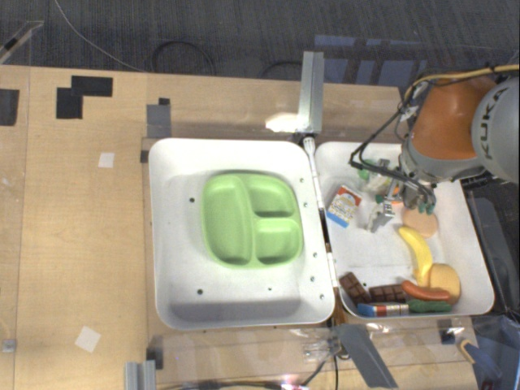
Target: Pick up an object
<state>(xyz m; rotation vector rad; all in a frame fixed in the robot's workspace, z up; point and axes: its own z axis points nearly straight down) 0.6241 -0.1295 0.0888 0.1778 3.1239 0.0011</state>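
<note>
- Single fixed camera, mounted above the bench (73, 218).
- Looks down at a slant, far enough back to take in left bin (162, 218) and right bin (471, 218) whole.
- Arm (455, 124) entering from frame right.

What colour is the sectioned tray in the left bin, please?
Light green plastic sectioned tray, camera view.

Part of the maker's name stands in dark capitals on the grey arm (497, 128) at the right edge, just right of its orange band: "KU" can be read, and the rest is cut off by the picture's edge. The small red, white and blue carton (344, 205) in the right bin (479, 242) bears print, but it is too small to read.
</note>
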